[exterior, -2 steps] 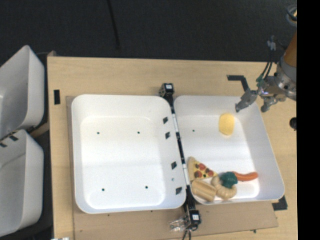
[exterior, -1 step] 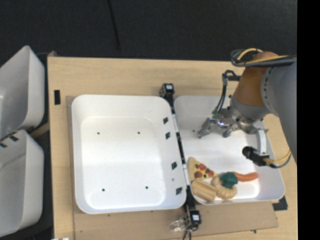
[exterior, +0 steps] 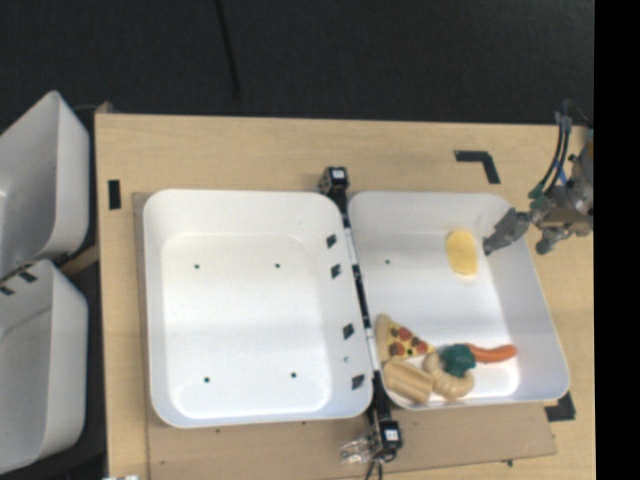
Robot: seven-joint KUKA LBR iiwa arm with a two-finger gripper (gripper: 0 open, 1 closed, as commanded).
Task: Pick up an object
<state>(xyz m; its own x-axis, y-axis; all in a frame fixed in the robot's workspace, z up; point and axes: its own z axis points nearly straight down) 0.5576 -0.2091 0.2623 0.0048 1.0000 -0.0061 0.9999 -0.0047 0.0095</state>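
Note:
My gripper hangs over the right rim of the right bin, open, with nothing between its fingers. One grey finger points toward a pale yellow lemon-like toy that lies just to its left, apart from it. At the bin's front lie a pizza slice, a tan bread loaf, a green broccoli piece and an orange carrot, clustered together.
The left bin stands beside the right one, joined by a black-clipped seam. White moulded trays stand off the bench at the far left. Cables trail above the gripper.

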